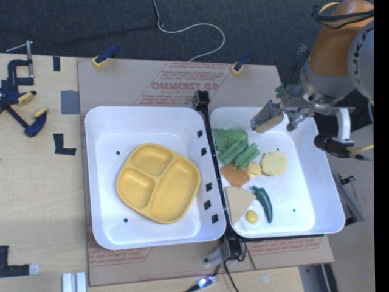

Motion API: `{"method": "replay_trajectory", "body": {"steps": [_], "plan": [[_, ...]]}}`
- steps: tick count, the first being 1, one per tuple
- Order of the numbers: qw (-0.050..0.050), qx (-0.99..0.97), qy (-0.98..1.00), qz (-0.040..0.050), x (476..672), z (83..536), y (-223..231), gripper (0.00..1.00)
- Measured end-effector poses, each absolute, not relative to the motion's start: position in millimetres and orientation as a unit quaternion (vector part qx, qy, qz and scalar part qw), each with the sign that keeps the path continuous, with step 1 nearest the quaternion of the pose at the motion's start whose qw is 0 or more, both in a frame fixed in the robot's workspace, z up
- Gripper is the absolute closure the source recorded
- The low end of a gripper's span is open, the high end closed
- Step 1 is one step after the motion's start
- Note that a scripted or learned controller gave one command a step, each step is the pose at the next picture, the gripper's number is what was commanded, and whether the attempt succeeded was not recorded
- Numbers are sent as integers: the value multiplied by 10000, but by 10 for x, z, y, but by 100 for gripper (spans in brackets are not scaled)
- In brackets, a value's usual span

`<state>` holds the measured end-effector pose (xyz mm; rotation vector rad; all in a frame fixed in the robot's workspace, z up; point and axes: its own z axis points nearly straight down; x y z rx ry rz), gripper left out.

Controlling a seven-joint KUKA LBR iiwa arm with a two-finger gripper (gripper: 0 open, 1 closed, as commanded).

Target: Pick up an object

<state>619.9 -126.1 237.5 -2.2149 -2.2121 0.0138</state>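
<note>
Egg [252, 216] is lying low in the right bin [316, 181], toy food clustering above it; gripper [276, 119] is hovering beyond, fingers seemingly spread, empty, risking a miss among crowded pieces

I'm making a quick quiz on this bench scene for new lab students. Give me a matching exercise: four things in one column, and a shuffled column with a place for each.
Things:
1. yellow divided plate
2. green chili pepper
3. gripper
4. white cable

Places:
A. over the top edge of the right bin
B. on the dark surface beyond the bench
C. in the left bin
D. near the front of the right bin, beside the fried egg

Pairs: 1-C, 2-D, 3-A, 4-B
</note>
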Motion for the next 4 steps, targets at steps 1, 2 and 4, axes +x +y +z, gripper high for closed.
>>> {"method": "replay_trajectory", "body": {"steps": [1,2,4], "plan": [[7,-7066,-7076,6,6223,2447,-1260,0],[22,-7062,-7080,25,6309,1864,-1246,0],[15,-7066,-7076,12,6297,865,-1161,0]]}}
